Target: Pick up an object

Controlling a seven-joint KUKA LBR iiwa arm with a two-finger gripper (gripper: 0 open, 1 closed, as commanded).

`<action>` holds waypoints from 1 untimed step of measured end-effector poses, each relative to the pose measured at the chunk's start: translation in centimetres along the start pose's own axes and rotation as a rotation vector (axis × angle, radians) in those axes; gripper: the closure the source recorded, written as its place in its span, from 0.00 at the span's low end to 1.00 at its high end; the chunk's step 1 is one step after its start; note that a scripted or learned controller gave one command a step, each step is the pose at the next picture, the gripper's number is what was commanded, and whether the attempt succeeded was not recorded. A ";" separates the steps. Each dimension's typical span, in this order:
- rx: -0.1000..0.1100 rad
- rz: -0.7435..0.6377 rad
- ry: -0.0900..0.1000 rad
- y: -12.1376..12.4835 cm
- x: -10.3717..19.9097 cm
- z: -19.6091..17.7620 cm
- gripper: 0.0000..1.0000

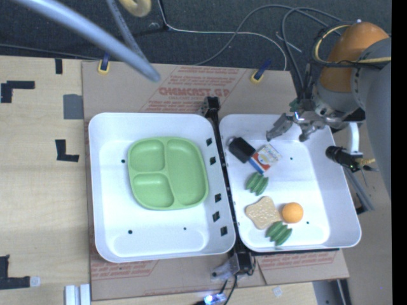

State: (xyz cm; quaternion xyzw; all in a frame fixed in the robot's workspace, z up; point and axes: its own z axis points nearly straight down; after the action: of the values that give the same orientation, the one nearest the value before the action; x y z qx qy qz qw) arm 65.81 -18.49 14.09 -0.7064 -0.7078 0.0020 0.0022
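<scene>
My gripper [294, 131] hangs over the upper part of the right bin [331, 189], its two fingers spread open with nothing between them. Below and left of it lie a black block [241, 149] and a small white packet with red and blue print [265, 157]. Further down sit a green pod [257, 183], a slice of toast [262, 212], an orange ball [292, 213] and a second green pod [278, 232]. The gripper touches none of them.
The left bin [105, 183] holds a green divided plate [168, 173]. A black clip strip [219, 170] runs along the seam between the bins. Cables [267, 24] trail across the dark area behind the bench. The arm's orange band [356, 49] is at the upper right.
</scene>
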 end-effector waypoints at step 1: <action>-0.002 0.000 -0.001 -0.1 0.1 5.4 0.00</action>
State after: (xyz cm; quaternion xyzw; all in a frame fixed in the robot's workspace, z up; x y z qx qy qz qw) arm 65.71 -18.37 8.71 -0.7064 -0.7078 0.0018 0.0012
